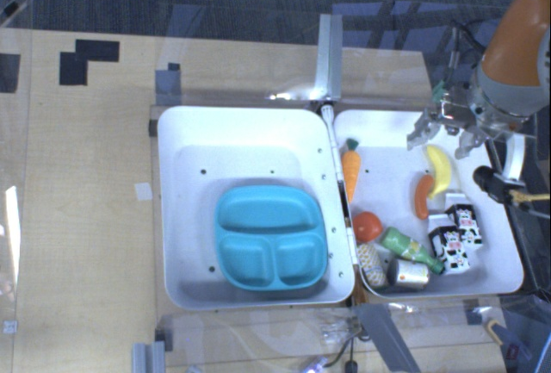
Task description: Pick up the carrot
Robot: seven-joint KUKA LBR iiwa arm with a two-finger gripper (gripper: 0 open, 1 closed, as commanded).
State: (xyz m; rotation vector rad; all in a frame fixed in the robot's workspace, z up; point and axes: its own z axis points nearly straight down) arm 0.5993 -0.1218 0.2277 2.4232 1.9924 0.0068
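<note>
Along the right bin's left wall: we found the carrot, leaf end toward the far edge, apart from the other items.
Gripper: we saw it above the right bin's far right part, fingers spread and holding nothing.
Right bin's near half: we noted a banana, a tomato, a green bottle, a can and a cow-patterned carton.
Left bin: we saw a blue divided plate toward its near edge.
</note>
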